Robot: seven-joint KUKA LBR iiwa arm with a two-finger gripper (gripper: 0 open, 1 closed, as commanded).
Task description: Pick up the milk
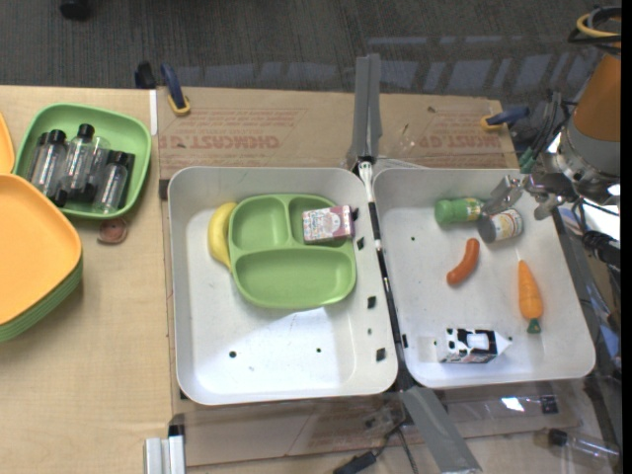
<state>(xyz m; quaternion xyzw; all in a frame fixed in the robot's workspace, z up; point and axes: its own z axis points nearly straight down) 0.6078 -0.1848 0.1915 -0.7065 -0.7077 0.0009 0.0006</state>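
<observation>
1. Milk [474,346] lies on its side near the front edge of the right bin [425,265], a small carton with a black-and-white cow pattern, its gabled end pointing to the view's right.
2. The gripper [512,194] sits at the far right part of the same bin, well apart from the milk, with the grey arm [592,136] and its orange band reaching in from the right edge of the view.
3. Whether the fingers are spread or closed cannot be told; the metal parts there blur together.
4. Just below the gripper lies a small can [500,226] with a pale label, and beside it to the left a green bottle [458,209] on its side.
5. An orange-red sausage [462,262] lies tilted near the middle of the right bin, between the can and the milk.
6. A carrot [530,294] with a green tip lies lengthwise near the bin's right wall, above and to the right of the milk.
7. The left bin [197,344] carries a green divided plate [291,250], with a pink-labelled small box [327,223] in its upper right compartment and a yellow banana [219,233] against the plate's left rim.
8. On the surface [89,363] to the left stand a green tray of dark-capped bottles [79,161] and a stack of orange plates [35,255].
</observation>
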